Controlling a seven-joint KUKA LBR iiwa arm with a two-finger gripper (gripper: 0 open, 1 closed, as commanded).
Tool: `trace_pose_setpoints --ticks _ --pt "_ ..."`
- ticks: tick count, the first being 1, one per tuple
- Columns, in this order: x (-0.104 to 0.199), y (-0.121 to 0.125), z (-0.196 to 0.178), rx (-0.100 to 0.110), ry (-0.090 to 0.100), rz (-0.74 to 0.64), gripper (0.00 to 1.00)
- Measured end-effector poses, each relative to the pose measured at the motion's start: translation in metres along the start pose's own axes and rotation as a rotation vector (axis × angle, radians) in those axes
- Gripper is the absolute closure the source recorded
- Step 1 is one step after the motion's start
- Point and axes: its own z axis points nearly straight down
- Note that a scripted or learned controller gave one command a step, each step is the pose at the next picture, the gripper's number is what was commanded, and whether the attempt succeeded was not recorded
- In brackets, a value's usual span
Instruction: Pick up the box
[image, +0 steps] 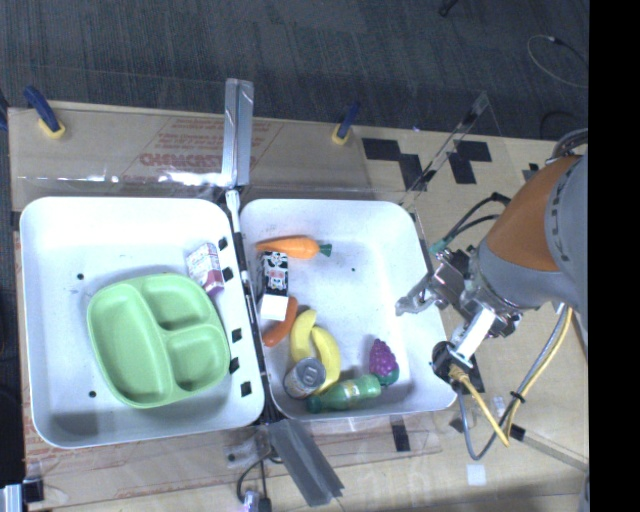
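Note:
A small pink and white box lies in the left bin, at the upper right corner of the green divided plate. A black and white carton stands at the left side of the right bin, just below a carrot. My gripper hangs over the right rim of the right bin, well to the right of both boxes and touching neither. Nothing shows in its grasp.
The right bin also holds a white block, a second carrot, bananas, a can, a green bottle and purple grapes. A metal divider stands between the bins. Cables hang below the wrist.

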Motion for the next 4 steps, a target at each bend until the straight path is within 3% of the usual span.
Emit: trace_pose_setpoints --ticks 1,2,3,4 --pt "0.001 0.0 -0.008 0.004 -0.001 -0.007 1.0" --pt "0.038 0.032 -0.054 0.001 -0.001 0.231 1.0" --pt "0.084 0.083 -0.225 -0.001 0.001 0.238 1.0" --pt "0.084 0.083 -0.225 0.0 0.001 0.238 0.0"
